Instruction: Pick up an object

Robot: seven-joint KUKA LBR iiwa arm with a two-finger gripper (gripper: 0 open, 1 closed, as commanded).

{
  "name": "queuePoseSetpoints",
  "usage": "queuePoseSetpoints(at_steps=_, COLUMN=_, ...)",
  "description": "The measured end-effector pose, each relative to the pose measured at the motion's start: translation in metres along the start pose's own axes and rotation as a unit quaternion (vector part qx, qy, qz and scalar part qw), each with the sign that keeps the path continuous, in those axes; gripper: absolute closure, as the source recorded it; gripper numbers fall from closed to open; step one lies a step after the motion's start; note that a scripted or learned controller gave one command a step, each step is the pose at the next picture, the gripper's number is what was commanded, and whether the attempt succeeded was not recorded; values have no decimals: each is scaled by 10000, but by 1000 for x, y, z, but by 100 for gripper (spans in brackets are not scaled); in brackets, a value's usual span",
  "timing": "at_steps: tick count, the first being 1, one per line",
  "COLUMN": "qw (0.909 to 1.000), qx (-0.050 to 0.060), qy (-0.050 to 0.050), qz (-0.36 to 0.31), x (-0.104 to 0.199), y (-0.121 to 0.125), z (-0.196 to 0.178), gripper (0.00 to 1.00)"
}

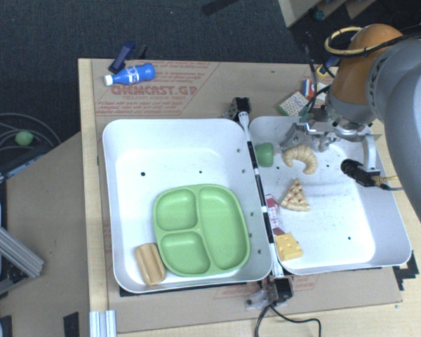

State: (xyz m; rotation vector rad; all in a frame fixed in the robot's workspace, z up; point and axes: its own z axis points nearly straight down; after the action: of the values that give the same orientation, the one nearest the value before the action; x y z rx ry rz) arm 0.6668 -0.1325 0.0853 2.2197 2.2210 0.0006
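**Claw down over the croissant in the right bin**

Surface [196, 83] first: a cardboard-brown bench top with red printing, carrying two shallow white bins side by side. Big grey arm [400, 97] sweeps in from the right, orange band [361, 65] bright above the wrist, cables looped around it.

Left bin [126, 160] next, and the biggest thing in it is a green divided plate [200, 229] with three compartments, sitting toward the near side. Right bin [365, 237] is where the action is, its far left corner crowded.

Claw [310, 137] is low in that far corner, directly above a croissant [302, 158], metal parts touching or just over its top. Whether the croissant is actually gripped, I cannot tell; the wrist hides how far the claw is spread.

Down the sizes now. Blue and white bottle [132, 74] lies on its side on the surface beyond the left bin. Tan block of bread [150, 263] rests in the left bin, just beside the plate's near left corner. Pizza slice [295, 196] lies mid-bin on the right, just near of the croissant. Yellow cheese wedge [288, 246] sits at the right bin's near left edge. Smallest, a green block [265, 154] against the right bin's left wall, just beside the croissant.
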Motion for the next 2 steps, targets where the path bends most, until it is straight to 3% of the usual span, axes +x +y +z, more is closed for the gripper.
queuePoseSetpoints(at_steps=1, qw=10000, qx=11, qy=0, qz=5, x=-11, y=-77, z=1, gripper=0)
queuePoseSetpoints(at_steps=2, qw=10000, qx=1, qy=3, qz=-6, x=-20, y=-6, z=0, gripper=0)
